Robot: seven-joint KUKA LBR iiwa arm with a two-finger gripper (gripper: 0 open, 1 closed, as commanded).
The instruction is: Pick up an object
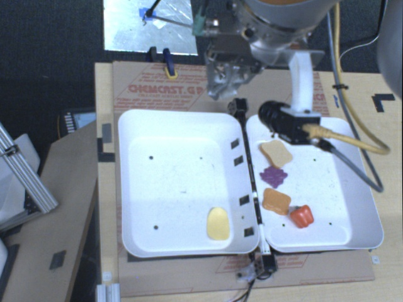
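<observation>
My gripper (pixel 221 83) hangs high over the cardboard behind the back rim of the left bin (pixel 132 168), near the divide between the bins. In the left bin a pale yellow piece (pixel 218 223) lies near the front right corner. The right bin (pixel 352 187) holds a tan bread slice (pixel 276 153), a purple piece (pixel 274 176), an orange piece (pixel 276 201) and a small red pepper (pixel 301 216), lined up along its left side. All of these lie well below and in front of the gripper.
A black fitting with a yellow cable (pixel 296 128) overhangs the back of the right bin, just behind the bread slice. A yellow-and-blue clip (pixel 169 65) sits on the cardboard behind the left bin. A foil sheet (pixel 148 14) lies at the back left.
</observation>
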